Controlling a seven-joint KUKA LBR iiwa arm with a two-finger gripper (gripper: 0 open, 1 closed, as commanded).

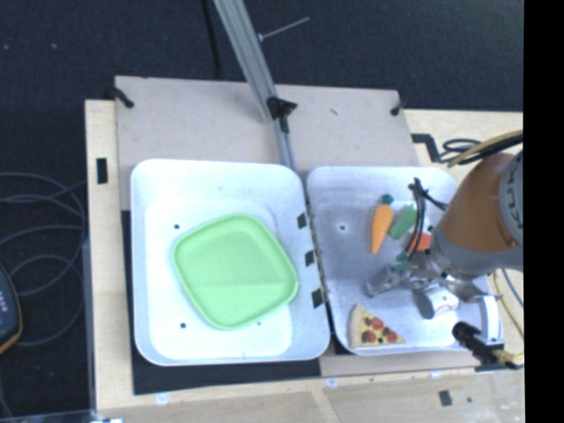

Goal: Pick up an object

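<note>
We see two shallow white bins side by side across the middle of the frame. The left bin [150, 192] holds a light green square plate [234, 270], lying flat near its centre. The right bin [339, 192] holds a toy carrot [381, 225] in its upper middle, a small green piece [404, 223] just beside the carrot on its right, and a pizza slice [372, 327] at the lower edge. The gripper [407, 280] sits low in the right bin, between the carrot and the pizza slice; whether it is open or closed we cannot tell, nor whether it has hold of anything.
</note>
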